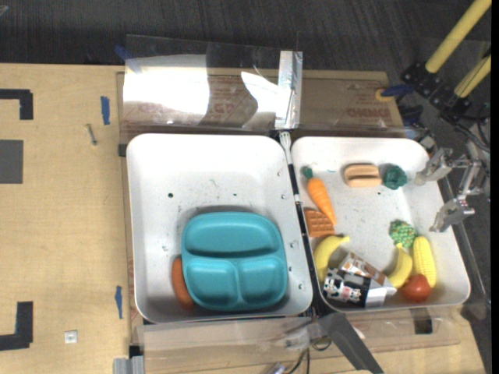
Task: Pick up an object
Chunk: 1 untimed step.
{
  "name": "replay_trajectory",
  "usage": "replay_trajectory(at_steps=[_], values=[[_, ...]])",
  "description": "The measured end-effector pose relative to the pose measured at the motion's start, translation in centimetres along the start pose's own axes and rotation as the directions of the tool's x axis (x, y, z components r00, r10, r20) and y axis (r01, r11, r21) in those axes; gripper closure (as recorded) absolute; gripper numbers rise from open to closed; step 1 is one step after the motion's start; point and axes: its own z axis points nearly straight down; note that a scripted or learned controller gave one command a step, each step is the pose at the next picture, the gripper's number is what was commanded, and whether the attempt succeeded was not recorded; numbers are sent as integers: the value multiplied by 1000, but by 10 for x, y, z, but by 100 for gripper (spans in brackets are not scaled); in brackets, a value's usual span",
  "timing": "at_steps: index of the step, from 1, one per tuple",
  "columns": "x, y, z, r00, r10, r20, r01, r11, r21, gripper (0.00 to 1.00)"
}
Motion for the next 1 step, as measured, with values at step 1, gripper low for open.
replay_trajectory(at_steps=[1], values=[[31,-30,141,993,-115,7,115,993,3,0]])
